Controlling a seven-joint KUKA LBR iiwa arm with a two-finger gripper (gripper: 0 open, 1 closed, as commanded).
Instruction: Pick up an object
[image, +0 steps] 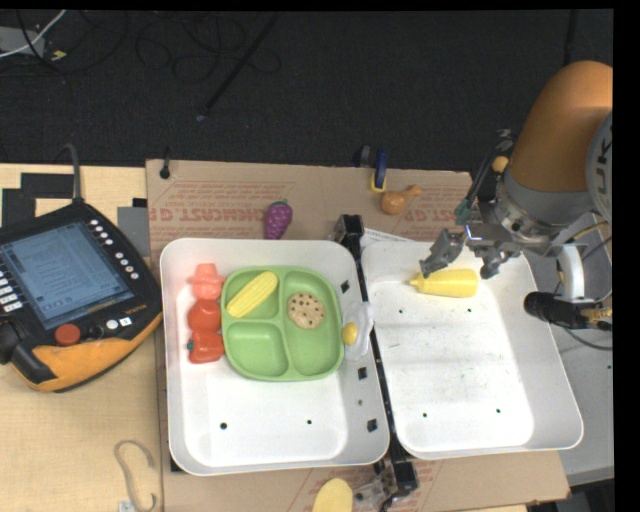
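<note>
The gripper (465, 258) hangs over the far edge of the right bin (500, 400), fingers spread, straddling the yellow bottle (447, 284) that lies on its side there, nozzle pointing left; nothing is clamped yet. The bottle looks light, smooth plastic, likely slippery and a little squeezable. The best hold is across its wide middle, not the tapering nozzle end.
</note>
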